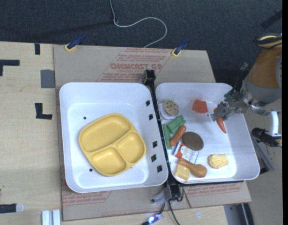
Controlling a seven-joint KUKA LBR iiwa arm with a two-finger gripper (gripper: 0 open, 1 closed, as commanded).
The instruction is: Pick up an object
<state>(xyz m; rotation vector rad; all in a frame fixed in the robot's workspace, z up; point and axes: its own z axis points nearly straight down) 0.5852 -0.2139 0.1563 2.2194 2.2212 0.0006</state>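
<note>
Carrot (221, 124), small & orange, hangs tip-down at 3 o'clock of the right bin (242, 172), clamped between tool (220, 114) fingers; looks raised above the bin floor, prob. so it clears the other food w/o snagging.

One fixed camera looks down from above the bench (22, 125) at a slant, facing toward twelve o'clock. It sits far enough back to take in both white bins (69, 97), with the arm (265, 78) entering at three o'clock.
</note>
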